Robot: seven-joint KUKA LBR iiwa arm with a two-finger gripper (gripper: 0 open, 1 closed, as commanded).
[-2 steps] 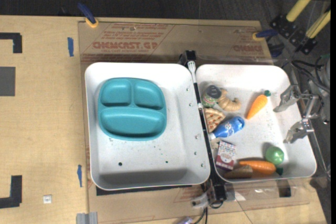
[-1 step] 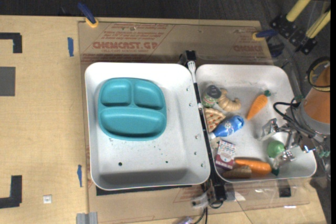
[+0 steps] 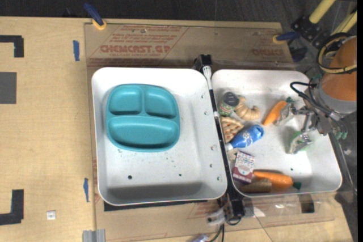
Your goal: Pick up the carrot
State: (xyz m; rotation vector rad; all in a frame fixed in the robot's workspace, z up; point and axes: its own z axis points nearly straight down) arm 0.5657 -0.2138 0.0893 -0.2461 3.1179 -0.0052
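The arm [image 3: 339, 85] is reaching in from the right, its gripper [image 3: 300, 130] hanging over the right bin [image 3: 317, 178]. A carrot [image 3: 274, 112] is lying tilted just beside the gripper; a second carrot [image 3: 273, 179] is lying along the near wall beside a small carton [image 3: 244, 166]. A blue bottle [image 3: 248, 136] is resting by the divider. A teal tray [image 3: 143, 117] is sitting in the left bin [image 3: 153, 184].

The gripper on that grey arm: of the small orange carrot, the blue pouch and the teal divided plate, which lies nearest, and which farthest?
From the gripper, in the camera view:
1. Small orange carrot, just left of it, right bin.
2. Blue pouch, further left, near the bins' divider.
3. Teal divided plate, in the left bin.
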